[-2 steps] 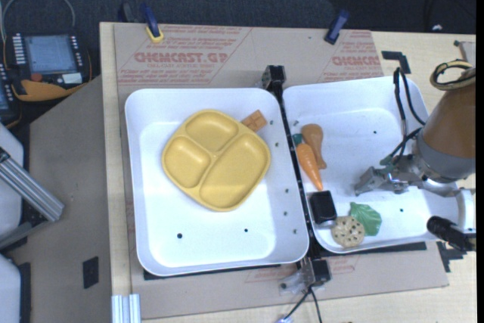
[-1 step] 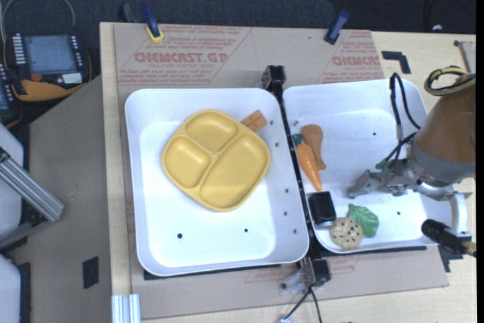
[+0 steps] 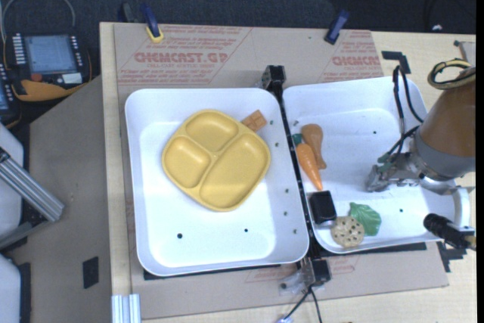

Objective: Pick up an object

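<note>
My gripper is low in the right bin, towards its right side, below the grey wrist and orange band. To its left lie an orange carrot and a tan drumstick-shaped piece, touching each other. A black block sits near the bin's front left corner. Beside it are a round speckled cookie and a green leafy piece. The gripper stands apart from all of them, with bare bin floor under it.
The left bin bears a yellow divided plate with a small brown block at its upper right edge. A black divider rail runs between the bins. Cables hang by the arm.
</note>
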Controlling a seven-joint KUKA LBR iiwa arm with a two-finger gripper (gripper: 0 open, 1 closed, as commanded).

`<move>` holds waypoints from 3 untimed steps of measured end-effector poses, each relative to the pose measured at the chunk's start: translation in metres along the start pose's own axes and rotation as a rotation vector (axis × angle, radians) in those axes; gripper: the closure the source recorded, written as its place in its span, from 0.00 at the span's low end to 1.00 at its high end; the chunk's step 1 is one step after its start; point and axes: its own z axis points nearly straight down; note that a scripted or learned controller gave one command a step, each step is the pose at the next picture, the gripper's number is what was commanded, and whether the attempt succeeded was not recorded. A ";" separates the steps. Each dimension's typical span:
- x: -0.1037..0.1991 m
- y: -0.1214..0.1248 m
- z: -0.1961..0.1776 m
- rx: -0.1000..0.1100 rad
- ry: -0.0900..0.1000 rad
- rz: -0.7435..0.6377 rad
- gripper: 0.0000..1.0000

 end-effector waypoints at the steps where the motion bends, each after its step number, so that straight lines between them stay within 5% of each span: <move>1: -0.002 -0.009 -0.053 0.010 -0.004 -0.001 1.00; 3: -0.015 -0.014 -0.155 0.007 -0.005 -0.001 1.00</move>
